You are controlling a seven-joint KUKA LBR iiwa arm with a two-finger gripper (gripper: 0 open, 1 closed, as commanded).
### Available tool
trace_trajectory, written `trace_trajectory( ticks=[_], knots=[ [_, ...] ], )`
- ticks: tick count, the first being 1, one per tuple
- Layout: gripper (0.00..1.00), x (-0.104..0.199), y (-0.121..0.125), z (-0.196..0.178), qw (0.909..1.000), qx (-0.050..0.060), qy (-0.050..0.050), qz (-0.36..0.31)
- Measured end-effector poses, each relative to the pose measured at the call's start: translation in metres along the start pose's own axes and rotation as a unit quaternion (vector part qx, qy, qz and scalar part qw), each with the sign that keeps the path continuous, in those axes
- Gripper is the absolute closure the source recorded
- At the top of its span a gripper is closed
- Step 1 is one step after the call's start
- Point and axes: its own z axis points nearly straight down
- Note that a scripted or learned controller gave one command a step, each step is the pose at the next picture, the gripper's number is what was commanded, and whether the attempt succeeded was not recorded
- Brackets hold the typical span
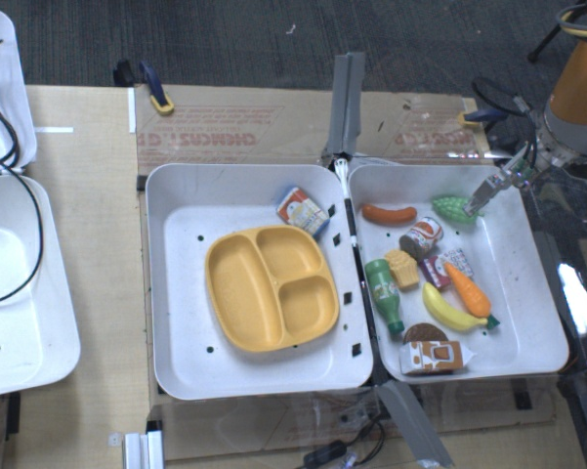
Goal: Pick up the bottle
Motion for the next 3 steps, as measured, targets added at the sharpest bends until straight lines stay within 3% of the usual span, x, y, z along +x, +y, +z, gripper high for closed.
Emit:
trace_trajectory(
  ticks=[1,2,3],
  knots=[
    [0.00,0.019,0.020,0.057,0.9990,-0.002,-0.002,-0.045],
    [0.00,0.027,-0.028,0.012,0.9995,-0.001,-0.001,-0.033],
    [0.00,0.031,-0.050,-0.006,1.0000,-0.001,0.000,-0.009]
  ],
)
